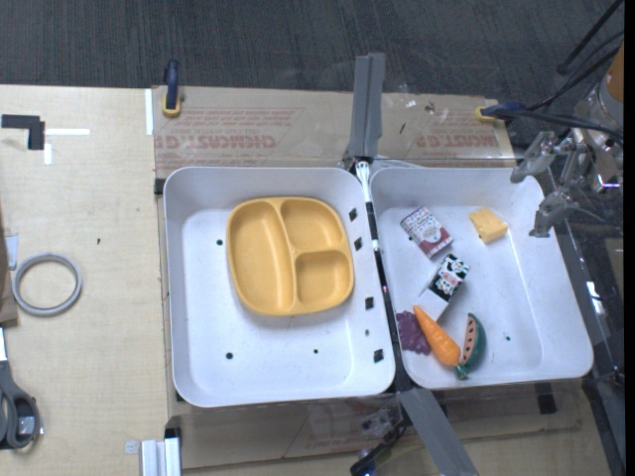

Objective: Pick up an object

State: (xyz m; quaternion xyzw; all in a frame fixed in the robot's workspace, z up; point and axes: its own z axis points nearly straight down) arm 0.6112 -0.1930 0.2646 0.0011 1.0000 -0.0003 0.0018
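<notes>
The right bin holds several small items. A yellow cheese wedge lies near its far right, with a pink-and-white carton to its left and a black-and-white cow-print carton below. At the front lie an orange carrot, a watermelon slice and a purple piece. My gripper hangs over the bin's far right rim, open, with nothing between its fingers. It is to the right of the cheese wedge and apart from it.
The left bin holds a yellow divided plate. A grey bar runs between the bins at the back. On the wooden bench to the left lie a tape roll and scissors. Clamps hold the cardboard behind.
</notes>
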